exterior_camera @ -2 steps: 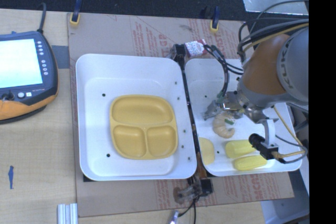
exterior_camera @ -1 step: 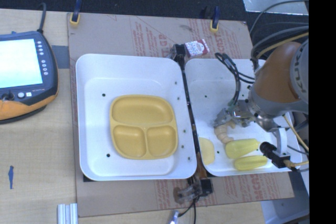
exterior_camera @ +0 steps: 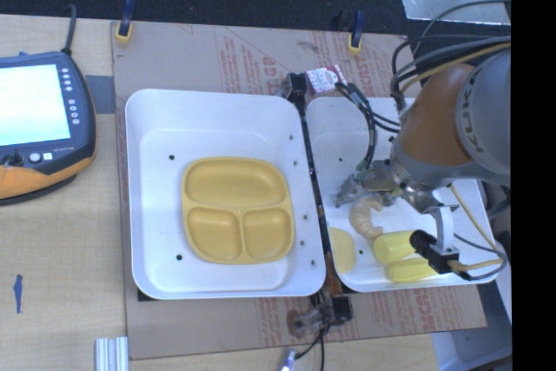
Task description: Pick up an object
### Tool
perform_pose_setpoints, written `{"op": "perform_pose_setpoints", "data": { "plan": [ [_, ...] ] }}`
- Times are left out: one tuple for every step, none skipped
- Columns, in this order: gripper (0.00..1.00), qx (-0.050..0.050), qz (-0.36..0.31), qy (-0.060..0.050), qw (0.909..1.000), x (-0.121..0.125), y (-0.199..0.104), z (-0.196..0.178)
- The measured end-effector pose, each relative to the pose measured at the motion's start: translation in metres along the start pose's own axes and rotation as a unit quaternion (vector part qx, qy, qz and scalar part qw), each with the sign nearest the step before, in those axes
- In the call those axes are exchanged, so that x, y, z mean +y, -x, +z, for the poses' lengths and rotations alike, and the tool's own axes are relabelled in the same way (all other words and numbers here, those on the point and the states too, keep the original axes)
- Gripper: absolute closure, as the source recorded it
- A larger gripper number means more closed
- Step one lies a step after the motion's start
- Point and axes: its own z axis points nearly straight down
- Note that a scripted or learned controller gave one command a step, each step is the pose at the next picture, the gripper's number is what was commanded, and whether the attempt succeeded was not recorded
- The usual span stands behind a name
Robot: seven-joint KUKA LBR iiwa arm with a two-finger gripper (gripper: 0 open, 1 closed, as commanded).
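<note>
Arm [exterior_camera: 452, 122] reaches in from the right, bent low over the right bin [exterior_camera: 334, 130], wrist hiding much of it. Gripper [exterior_camera: 375, 187] is partly hidden, so grip state can't be told. Pale shrimp-like piece [exterior_camera: 367, 220] lies just below the gripper, yellow blocks [exterior_camera: 401, 258] near the bin's front edge. Yellow divided plate [exterior_camera: 238, 209] sits mid left bin [exterior_camera: 152, 187].

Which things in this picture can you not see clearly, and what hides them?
- Gripper: in the camera view the arm covers most of it, so the state of its grip is unclear.
- Right bin: the arm hides its far right side.
- Pale curved object: too small and blurred to identify.
- Yellow pieces: partly behind a black cable; their shapes are unclear.
- Handheld screen: cut off by the left edge.
</note>
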Motion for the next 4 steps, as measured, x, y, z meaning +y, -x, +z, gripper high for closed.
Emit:
{"op": "perform_pose_setpoints", "data": {
  "plan": [
    [0.00, 0.001, 0.002, 0.000, 1.0000, 0.055, 0.042, 0.000],
    [0.00, 0.001, 0.001, -0.002, 1.0000, -0.007, 0.009, 0.001],
    [0.00, 0.001, 0.002, 0.000, 1.0000, 0.050, 0.049, 0.000],
    [0.00, 0.001, 0.001, -0.001, 1.0000, -0.008, 0.024, 0.000]
  ]
}}
